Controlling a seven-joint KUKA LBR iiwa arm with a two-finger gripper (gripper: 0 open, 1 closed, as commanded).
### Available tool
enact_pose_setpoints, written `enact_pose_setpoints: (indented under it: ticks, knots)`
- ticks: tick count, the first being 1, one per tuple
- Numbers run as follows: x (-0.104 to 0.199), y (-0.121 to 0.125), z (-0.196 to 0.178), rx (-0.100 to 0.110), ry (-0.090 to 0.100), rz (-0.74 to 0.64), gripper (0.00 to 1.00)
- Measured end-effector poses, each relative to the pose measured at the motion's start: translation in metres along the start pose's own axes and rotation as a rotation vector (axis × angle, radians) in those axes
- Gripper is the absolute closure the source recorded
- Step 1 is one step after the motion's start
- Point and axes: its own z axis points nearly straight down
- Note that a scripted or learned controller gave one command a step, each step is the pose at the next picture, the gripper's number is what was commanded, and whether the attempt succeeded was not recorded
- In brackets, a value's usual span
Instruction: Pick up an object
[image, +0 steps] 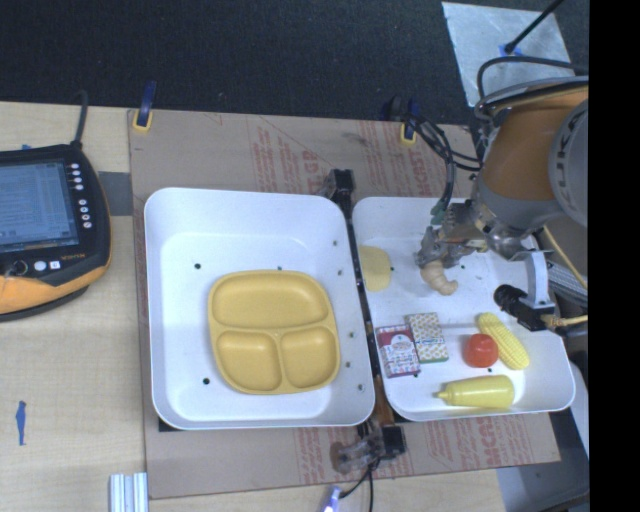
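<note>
Fingers (432, 252) of the gripper (445, 252) are seen spread with nothing pinched, the small tan croissant toy (440, 279) lying just beneath the gripper, judged light, smooth and slippery, best taken across its thick middle.

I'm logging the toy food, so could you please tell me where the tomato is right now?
The tomato lies in the right bin, toward its near right corner, beside the corn cob and just above the yellow mustard bottle.
</note>
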Motion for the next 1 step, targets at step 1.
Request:
enact_pose_setpoints:
  ticks: [1]
  knots:
    - [0.0797,0.0060,-0.0682,-0.001,0.002,0.002,1.00]
